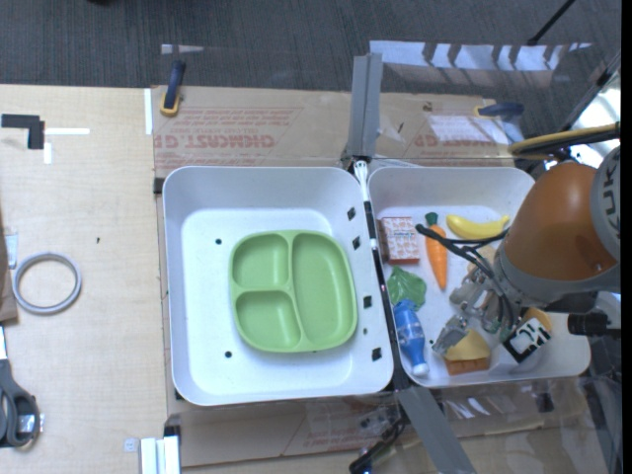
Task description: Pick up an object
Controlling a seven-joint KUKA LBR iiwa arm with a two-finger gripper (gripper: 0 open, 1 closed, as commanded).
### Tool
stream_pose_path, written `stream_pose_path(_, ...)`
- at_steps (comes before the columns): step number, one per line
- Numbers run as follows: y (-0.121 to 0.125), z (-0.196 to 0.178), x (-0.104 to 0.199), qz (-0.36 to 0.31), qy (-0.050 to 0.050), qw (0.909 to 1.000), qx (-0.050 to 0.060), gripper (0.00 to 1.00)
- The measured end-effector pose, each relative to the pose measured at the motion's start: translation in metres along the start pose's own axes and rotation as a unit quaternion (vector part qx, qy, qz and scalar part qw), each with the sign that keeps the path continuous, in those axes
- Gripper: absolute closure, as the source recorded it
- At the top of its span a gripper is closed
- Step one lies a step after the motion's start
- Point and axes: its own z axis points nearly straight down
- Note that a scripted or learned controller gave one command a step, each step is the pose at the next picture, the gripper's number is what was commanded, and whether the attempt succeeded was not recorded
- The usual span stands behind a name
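Note:
My gripper (pixel 456 330) hangs low in the right bin (pixel 449 179), under the arm's orange band (pixel 558 230). It is just above and to the left of an orange-yellow wedge (pixel 468 354) and to the right of a blue bottle (pixel 410 335). Nothing is visibly held. A carrot (pixel 436 258), a banana (pixel 476 226), a small red and white box (pixel 400 238) and a green leafy item (pixel 405 288) lie further back in the same bin. A black and white cube (pixel 526 337) sits to the gripper's right, partly under the arm.
The left bin (pixel 197 294) holds a green divided plate (pixel 294 290). A roll of tape (pixel 43 282) and scissors (pixel 15 413) lie on the wooden bench at the left. A grey divider post (pixel 363 107) stands between the bins at the back.

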Motion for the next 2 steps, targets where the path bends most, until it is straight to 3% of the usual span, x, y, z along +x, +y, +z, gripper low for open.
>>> stream_pose_path(1, 0.042, -0.036, -0.047, 0.047, -0.001, 0.9989, 0.0, 0.0)
stream_pose_path(2, 0.068, -0.01, -0.076, 0.05, -0.009, 0.9987, -0.004, 0.0)
